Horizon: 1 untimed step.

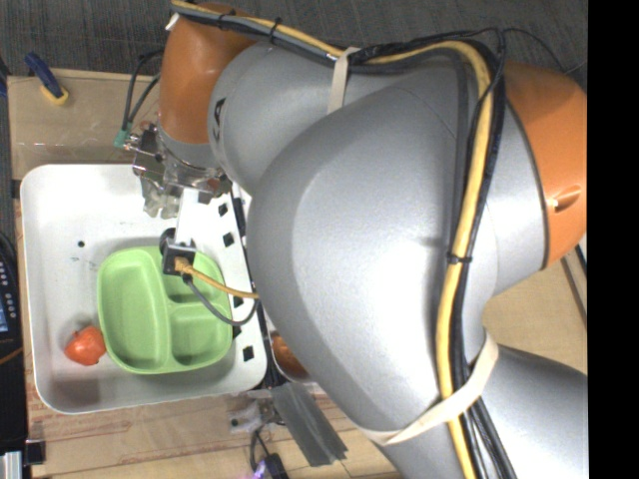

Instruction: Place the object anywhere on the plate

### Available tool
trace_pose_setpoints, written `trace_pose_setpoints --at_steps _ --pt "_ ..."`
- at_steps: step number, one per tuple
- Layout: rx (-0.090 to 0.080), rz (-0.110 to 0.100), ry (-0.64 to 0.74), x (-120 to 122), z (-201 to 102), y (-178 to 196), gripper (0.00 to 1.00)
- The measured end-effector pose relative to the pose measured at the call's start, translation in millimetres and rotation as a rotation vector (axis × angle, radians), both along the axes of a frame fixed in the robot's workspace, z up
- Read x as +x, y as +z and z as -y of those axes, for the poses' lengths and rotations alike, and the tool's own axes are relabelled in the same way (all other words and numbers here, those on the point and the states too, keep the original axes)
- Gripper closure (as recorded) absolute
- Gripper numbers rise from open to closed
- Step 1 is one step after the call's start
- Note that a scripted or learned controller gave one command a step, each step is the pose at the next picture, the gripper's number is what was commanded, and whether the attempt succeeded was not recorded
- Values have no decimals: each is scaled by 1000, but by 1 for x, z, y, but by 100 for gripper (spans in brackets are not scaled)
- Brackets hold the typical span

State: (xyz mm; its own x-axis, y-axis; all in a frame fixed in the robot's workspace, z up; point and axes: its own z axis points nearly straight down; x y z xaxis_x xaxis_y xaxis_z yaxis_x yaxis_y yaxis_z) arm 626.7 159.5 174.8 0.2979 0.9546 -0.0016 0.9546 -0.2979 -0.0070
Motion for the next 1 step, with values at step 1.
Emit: trace_pose_setpoints --at_steps 1 --pt "-1 0 87 -142 33 -4 100"
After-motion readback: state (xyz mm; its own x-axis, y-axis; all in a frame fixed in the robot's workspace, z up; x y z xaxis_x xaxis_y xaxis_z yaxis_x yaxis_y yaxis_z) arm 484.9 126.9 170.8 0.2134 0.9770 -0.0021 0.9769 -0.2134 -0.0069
